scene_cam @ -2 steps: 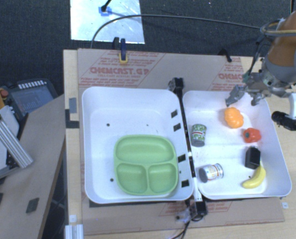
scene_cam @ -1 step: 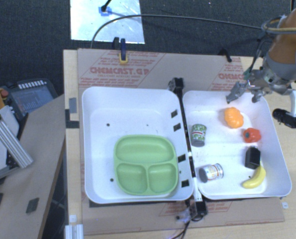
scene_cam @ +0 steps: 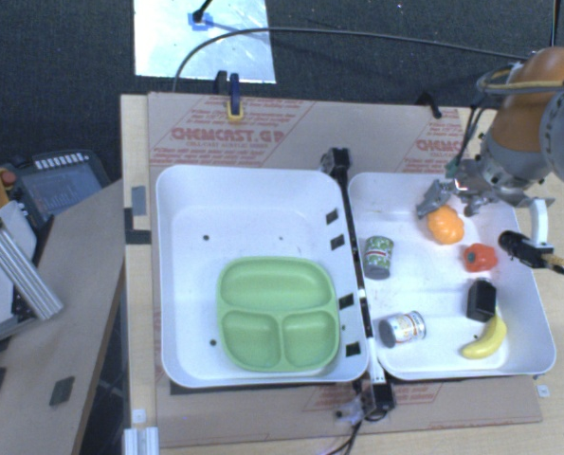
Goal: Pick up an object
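In the right bin (scene_cam: 528,349) lie an orange (scene_cam: 445,226), a red pepper-like toy (scene_cam: 481,257), a black block (scene_cam: 481,300), a yellow banana (scene_cam: 485,339), a silver can on its side (scene_cam: 403,328) and a small green-labelled can (scene_cam: 378,256). My gripper (scene_cam: 449,197) reaches in from the right and hangs at the far side of this bin. It is just behind and above the orange, close to it. Nothing is visibly held.
The left bin (scene_cam: 187,207) holds a green divided plate (scene_cam: 278,313). A black divider with clips (scene_cam: 343,226) runs between the bins. The grey arm with its orange band (scene_cam: 537,112) fills the upper right. A pendant (scene_cam: 59,188) sits left of the bench.
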You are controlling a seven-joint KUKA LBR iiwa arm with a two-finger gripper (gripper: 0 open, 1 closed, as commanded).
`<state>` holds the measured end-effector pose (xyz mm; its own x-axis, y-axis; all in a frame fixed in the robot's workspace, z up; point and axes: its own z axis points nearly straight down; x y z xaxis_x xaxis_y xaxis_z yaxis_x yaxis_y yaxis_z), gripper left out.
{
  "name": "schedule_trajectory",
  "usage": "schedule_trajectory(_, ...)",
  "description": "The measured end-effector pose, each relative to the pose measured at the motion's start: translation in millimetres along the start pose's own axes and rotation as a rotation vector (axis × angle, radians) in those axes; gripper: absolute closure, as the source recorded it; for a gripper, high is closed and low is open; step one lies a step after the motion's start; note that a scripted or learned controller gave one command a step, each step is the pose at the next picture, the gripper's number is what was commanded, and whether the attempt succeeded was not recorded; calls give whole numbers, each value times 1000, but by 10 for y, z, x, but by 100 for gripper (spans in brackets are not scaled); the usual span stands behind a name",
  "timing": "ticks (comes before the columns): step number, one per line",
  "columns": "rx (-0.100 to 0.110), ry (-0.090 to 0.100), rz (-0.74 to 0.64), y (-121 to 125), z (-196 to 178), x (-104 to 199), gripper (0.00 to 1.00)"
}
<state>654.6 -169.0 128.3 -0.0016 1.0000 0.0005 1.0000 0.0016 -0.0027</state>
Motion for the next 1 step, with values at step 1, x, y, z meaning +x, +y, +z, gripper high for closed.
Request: schedule_trajectory(1, -2, -1, -3, 0, 457, 6, 0)
